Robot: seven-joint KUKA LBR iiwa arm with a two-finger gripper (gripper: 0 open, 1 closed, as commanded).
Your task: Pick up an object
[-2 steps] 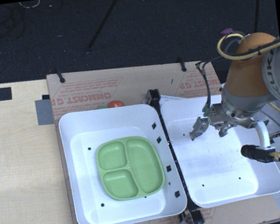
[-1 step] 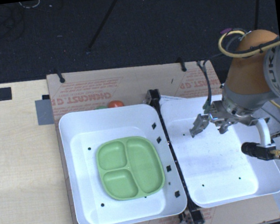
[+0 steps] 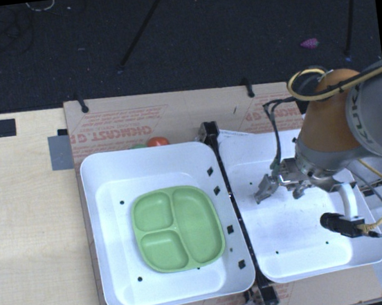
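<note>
A light green divided plate [image 3: 178,227] with three compartments lies flat in the middle of the left bin [image 3: 106,194]. My gripper [image 3: 281,190] hangs over the upper middle of the right bin [image 3: 296,260], pointing down toward the bin floor. Its two metal fingers [image 3: 264,189] stand apart, open, with nothing between them. The gripper is to the right of the plate, across the divider between the bins.
A small red-orange object [image 3: 157,142] and a bit of green beside it sit on the cardboard just behind the left bin's back wall. A black clamp strip [image 3: 226,199] runs between the bins. The grey arm and orange band [image 3: 333,116] cover the right bin's back right corner.
</note>
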